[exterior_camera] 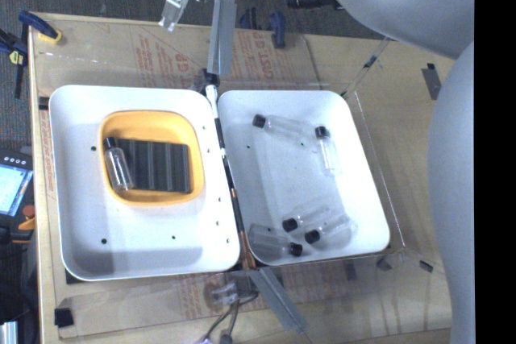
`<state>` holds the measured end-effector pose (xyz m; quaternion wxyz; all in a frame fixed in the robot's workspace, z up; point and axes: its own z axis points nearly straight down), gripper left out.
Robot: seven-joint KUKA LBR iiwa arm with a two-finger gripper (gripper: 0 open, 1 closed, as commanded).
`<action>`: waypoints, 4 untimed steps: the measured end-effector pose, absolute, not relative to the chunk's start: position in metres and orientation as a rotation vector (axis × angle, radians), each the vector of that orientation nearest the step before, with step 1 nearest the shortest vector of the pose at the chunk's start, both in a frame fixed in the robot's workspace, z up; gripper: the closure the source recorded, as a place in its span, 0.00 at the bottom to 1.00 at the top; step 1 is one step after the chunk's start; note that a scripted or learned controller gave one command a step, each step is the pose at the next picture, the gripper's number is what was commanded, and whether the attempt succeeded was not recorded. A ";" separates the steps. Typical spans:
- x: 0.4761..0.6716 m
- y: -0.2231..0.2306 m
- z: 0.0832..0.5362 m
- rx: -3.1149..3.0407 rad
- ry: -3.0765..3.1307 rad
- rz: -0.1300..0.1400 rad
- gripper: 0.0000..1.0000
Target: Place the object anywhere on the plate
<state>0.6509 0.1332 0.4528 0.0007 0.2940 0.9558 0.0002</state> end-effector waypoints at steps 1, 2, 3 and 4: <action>0.651 0.134 0.463 0.921 3.003 0.001 1.00; 0.652 0.135 0.472 0.918 3.005 0.002 1.00; 0.652 0.136 0.481 0.915 3.008 0.003 1.00; 0.653 0.137 0.491 0.911 3.010 0.004 1.00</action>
